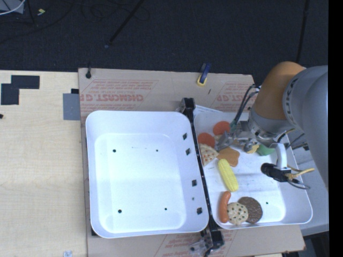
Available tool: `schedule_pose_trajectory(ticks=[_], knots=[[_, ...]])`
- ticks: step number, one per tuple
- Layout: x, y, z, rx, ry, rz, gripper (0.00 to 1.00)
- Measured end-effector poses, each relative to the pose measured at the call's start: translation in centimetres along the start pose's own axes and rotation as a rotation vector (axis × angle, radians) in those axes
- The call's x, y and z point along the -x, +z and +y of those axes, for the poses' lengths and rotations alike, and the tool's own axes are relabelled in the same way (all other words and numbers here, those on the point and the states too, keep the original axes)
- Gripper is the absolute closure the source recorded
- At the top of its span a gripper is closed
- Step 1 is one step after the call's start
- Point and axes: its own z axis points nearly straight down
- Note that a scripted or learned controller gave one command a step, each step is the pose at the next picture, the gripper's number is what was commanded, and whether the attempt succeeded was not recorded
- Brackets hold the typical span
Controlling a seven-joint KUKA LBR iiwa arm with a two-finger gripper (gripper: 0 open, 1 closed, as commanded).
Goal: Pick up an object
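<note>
While my claw hung low over the far end of the right bin, I judged the pick had reached its approach-and-close step, with nothing lifted yet. The wrist hardware blurred together at that slant, and I could not tell whether the claw was apart or together, nor whether it had anything in it.

Closest in were three candidates. An orange-red round piece sat just beside the claw on its far side. A second red piece lay against the divider wall. A tan, cookie-like piece lay right under the claw's near edge, perhaps touching it; I could not be sure. That tan piece looked the likeliest target.

Next call, as I read it: settle straight down on one piece and not between two, close, then rise cleanly. The crowding was the worry, since a waffle wedge and the corn cob lay close to the tan piece and could be nudged or pinched along with it.

Further toward the near end lay a sausage, a chip cookie and a dark cookie, well apart from the claw. A green piece sat beside my wrist.
</note>
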Motion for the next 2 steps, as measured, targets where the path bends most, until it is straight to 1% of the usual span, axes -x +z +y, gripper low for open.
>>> schedule_pose_trajectory(ticks=[1, 2], knots=[[-4.6, 0.0, 1.7, 0.000, -0.001, 0.000, 0.00], [-3.4, 0.1, -3.5, -0.006, 0.001, 0.001, 0.00]])
